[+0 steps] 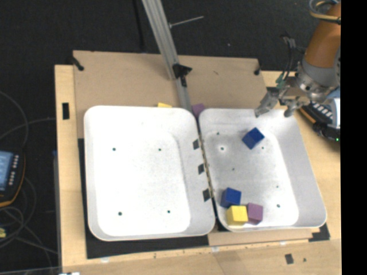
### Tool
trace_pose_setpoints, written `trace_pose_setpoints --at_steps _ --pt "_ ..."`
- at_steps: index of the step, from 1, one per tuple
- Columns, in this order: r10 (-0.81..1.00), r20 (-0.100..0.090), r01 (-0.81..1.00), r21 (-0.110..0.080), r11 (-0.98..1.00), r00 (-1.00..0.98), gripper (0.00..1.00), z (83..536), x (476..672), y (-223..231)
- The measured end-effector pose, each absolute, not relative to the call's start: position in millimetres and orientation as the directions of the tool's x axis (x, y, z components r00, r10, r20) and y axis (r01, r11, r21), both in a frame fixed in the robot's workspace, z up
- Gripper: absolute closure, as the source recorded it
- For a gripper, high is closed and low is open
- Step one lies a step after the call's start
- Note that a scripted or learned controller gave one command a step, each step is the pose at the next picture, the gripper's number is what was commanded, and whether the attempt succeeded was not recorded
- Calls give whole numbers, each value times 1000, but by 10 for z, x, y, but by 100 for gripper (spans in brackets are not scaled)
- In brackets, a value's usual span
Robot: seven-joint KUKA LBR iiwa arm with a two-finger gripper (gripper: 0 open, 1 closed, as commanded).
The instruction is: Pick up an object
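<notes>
In the right bin (287, 153) a blue cube (253, 137) lies alone near the back. Three more blocks huddle at the front: a darker blue cube (231, 197), a yellow cube (237, 214) and a purple cube (254, 212). My gripper (274, 109) hangs over the bin's back right rim, up and to the right of the lone blue cube. Its two fingers are spread apart and hold nothing.
The left bin (140, 171) sits beside the right one. A small yellow block (164, 105) and a purple block (198, 109) lie behind the bins on the bench. A slanted metal rod (163, 36) rises from between the bins' back corners.
</notes>
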State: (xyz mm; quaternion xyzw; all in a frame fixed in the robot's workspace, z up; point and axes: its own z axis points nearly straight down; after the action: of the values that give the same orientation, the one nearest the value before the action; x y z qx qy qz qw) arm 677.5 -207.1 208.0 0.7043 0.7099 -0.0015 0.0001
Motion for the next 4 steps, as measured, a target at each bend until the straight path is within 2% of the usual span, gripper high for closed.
trace_pose_setpoints --at_steps 1,2,3,4 --pt "1000 -2 1000 4 1 -1 0 1087 6681 -1709" --pt "1000 -4 1000 8 5 -5 0 1006 6477 -1237" --pt "1000 -2 1000 7 -1 1 100 1098 6474 -1264" --pt "1000 2 1000 9 9 -9 100 2130 6351 -379"
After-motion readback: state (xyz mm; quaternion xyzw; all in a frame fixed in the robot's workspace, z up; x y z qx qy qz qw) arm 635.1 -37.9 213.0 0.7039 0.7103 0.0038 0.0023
